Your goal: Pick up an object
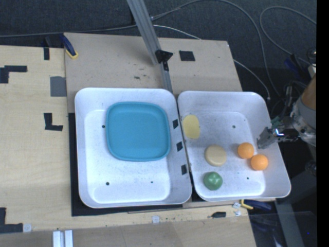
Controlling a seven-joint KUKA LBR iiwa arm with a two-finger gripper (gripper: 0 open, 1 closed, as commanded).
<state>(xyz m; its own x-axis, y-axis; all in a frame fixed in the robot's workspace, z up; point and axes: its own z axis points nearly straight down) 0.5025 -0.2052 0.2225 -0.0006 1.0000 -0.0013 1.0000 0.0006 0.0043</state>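
The right bin holds a pale yellow oblong piece near its left wall, a beige round piece in the middle and a green piece near the front. Two orange balls lie close together toward the right side. My gripper hangs over the bin's right rim, just up and to the right of the orange balls, and nothing shows in its grasp. A blue square plate lies in the left bin.
A slanted metal pole runs down from the top to the gap between the bins. Cables trail over the dark floor at the upper right. Black tape marks dot the wooden bench on the left.
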